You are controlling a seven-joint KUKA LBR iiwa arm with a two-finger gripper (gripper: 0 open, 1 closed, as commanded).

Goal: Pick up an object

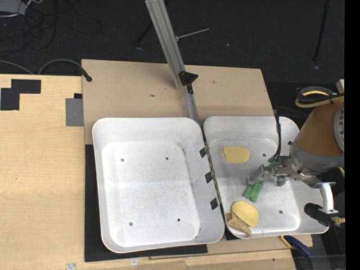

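In the right bin lie a flat yellow piece near the back, a small green object in the middle and a rounded yellow object at the front, with a tan scrap against the front rim. My gripper reaches in from the right and hangs low over the middle of this bin. Its tip is just above and behind the green object, very close to it or touching it. I see nothing lifted off the bin floor.
The left bin sits beside the right one, split from it by a divider with black clips. A slanted metal rail rises behind the bins. The grey arm with its orange band covers the right bin's right side.
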